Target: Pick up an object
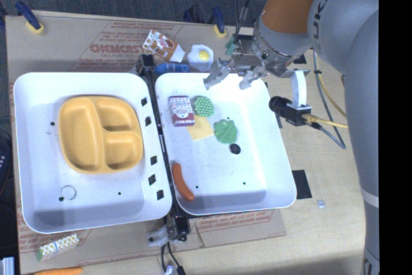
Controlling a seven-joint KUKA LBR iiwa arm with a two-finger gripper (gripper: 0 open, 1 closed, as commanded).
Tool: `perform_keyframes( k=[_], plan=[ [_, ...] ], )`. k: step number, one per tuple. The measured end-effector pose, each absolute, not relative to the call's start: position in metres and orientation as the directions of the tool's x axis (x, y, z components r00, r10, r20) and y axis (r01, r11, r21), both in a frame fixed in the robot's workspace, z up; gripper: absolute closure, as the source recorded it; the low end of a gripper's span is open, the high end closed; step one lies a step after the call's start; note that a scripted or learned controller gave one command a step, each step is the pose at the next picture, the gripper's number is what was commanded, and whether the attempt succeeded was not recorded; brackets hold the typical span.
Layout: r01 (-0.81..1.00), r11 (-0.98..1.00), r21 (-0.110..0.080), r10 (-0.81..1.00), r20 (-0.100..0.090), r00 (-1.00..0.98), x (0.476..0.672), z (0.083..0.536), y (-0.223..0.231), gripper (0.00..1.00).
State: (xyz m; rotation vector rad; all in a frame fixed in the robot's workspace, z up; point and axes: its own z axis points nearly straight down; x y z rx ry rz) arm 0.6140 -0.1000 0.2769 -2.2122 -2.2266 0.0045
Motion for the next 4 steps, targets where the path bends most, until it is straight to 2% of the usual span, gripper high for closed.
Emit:
perform_keyframes(
  k=[1, 2, 3, 4],
  plan=[
    [0.992, 0.127, -0.004, 0.992, -0.001, -0.127, 0.633, 0.109, -0.11, 0.0],
    [1.0, -0.01, 0.006, 1.0, -0.003, 0.01, 0.637, 0.1, -0.102, 0.0],
    [1.0, -0.007, 0.007, 1.0, -0.002, 0.007, 0.637, 0.11, -0.102, 1.0],
    [1.0, -0.007, 0.006, 1.0, -0.002, 0.007, 0.637, 0.11, -0.101, 0.0]
  ],
)
